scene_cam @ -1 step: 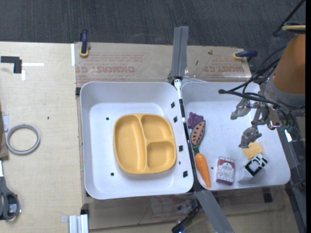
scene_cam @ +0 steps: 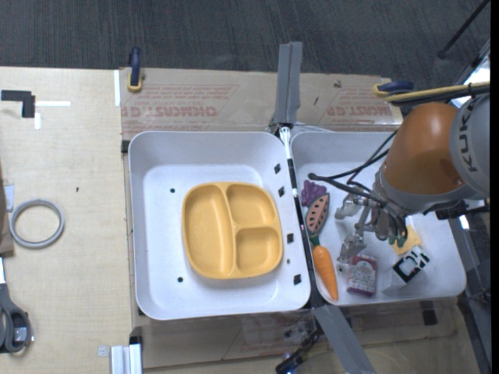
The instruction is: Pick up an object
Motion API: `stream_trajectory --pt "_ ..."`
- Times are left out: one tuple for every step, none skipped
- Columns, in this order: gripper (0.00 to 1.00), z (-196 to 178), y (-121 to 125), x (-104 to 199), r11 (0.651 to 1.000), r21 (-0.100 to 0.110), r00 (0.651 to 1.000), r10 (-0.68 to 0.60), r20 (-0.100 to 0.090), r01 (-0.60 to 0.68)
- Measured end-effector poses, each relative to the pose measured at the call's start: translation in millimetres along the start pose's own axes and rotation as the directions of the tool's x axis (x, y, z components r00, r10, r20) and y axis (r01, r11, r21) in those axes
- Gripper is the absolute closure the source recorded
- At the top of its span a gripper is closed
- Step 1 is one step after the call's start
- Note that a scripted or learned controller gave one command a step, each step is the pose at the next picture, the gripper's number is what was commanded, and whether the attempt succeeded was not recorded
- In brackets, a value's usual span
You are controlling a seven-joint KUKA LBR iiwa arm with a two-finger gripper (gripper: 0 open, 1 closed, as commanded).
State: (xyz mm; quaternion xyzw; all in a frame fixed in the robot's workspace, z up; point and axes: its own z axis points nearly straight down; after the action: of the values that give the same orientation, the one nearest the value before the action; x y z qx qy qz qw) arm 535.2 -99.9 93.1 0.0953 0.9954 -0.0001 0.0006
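My gripper [scene_cam: 352, 241] hangs over the middle of the right bin [scene_cam: 437, 287], below the arm's orange band [scene_cam: 421, 150]. Right under its tip lies a small red and white packet [scene_cam: 362, 276]. To its left, an orange carrot [scene_cam: 325, 271] lies along the bin's left wall. A watermelon slice [scene_cam: 316, 213] and purple grapes [scene_cam: 313, 188] sit above the carrot. On the gripper's right are a yellow piece [scene_cam: 406, 240] and a black and white block [scene_cam: 411, 264]. I see nothing lifted off the bin floor.
The left bin [scene_cam: 156, 232] holds a yellow divided plate [scene_cam: 231, 229]. On the wooden bench at the left lie a grey tape ring [scene_cam: 35, 223] and scissors [scene_cam: 14, 326]. A grey bar [scene_cam: 288, 84] stands behind the bins' shared wall.
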Motion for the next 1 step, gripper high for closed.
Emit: stream_trajectory --pt "0.00 -99.1 29.8 9.0 1.000 0.000 1.000 0.021 0.002 -0.021"
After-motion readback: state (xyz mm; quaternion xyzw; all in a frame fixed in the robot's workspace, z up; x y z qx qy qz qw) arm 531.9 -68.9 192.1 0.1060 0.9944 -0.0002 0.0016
